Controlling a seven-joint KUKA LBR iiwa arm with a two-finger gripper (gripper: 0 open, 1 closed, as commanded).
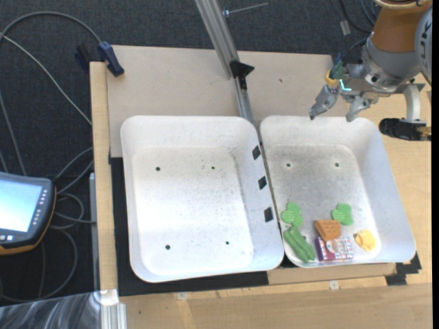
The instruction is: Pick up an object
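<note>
Your grey two-finger gripper hangs jaws spread wide, gripping nothing, over the right white bin's 12 o'clock rim. Long green toy points 11-to-5.

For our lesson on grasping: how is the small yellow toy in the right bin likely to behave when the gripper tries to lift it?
The yellow toy looks small and rounded, so it is probably light but may roll or slip from a pinch. It lies near the right bin wall, close to a purple packet, so fingers could nudge neighbours. The gripper hangs open over the far rim.
</note>
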